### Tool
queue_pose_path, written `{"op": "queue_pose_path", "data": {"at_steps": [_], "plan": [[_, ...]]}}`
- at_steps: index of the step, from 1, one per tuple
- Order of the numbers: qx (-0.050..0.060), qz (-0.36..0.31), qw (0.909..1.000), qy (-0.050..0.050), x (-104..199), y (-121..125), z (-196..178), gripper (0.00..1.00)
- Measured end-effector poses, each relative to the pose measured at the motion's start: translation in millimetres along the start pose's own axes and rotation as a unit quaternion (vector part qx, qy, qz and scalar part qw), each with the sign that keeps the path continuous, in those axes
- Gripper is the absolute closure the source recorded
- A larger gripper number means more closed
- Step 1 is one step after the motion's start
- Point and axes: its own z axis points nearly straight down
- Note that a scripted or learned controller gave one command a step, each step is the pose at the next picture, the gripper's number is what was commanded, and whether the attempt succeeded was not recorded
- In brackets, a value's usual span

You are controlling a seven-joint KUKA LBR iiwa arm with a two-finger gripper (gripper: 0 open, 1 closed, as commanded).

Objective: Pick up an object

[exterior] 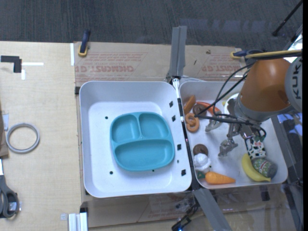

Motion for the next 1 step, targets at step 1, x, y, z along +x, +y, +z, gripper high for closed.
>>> {"op": "queue_pose_path", "data": {"at_steps": [1], "plan": [[0.001,0.0,1.0,-0.001,-70.4,-38.3,-0.7,0.0]]}}
